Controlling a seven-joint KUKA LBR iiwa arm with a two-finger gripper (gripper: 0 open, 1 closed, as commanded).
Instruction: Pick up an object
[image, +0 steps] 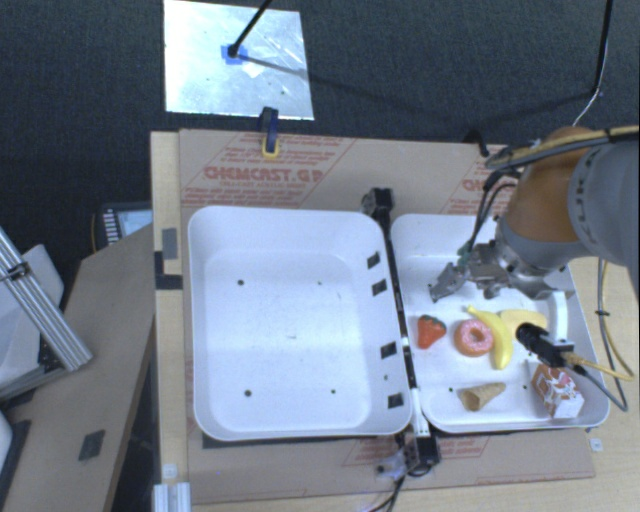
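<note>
Hand (447, 284) hovers empty just above the strawberry (431, 331) in the right bin (420, 240), can't tell its opening, needs to drop down next.

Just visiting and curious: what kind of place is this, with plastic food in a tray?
Probably a robotics lab test bench: a robot arm reaches over two white bins, and toy food like a banana and a doughnut serves as practice objects.

Grey robot arm (605, 195) with orange band (540, 200)
Thin black cables (487, 205) trail along its rounded casing toward a dark metal gripper (447, 285); a white-and-black fitting sits below the wrist.
</note>
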